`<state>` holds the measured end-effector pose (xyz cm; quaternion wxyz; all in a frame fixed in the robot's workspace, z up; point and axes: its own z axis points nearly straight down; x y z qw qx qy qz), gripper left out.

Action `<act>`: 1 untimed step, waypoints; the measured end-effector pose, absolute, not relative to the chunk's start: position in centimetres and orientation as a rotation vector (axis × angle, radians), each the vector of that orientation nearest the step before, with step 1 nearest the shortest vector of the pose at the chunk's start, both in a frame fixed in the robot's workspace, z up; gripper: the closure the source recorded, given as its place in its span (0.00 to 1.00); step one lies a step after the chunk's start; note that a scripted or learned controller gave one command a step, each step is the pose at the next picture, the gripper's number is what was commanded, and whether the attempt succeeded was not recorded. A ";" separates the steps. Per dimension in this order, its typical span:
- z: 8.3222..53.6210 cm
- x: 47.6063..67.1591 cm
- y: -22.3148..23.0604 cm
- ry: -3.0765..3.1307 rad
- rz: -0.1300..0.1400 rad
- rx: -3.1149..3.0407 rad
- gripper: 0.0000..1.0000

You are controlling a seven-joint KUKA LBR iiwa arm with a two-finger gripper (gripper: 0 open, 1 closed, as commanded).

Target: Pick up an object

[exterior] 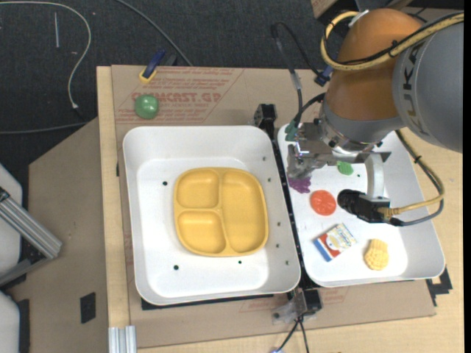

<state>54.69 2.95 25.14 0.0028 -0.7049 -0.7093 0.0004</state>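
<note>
Purple object under gripper; arm bent over right bin; grip undeterminable.

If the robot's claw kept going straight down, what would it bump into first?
Probably the purple object lying in the right bin, just under the gripper. Depth is hard to judge from above, so this is a guess.

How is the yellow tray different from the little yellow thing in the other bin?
The yellow tray is much bigger than the little yellow thing. The tray is smooth with three compartments; the little thing looks bumpy and solid. The tray lies in the middle of the left bin; the little thing sits near the right bin's front corner. Both are yellow.
</note>
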 end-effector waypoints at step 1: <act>25.1 51.9 7.6 -2.223 0.003 -2.211 1.00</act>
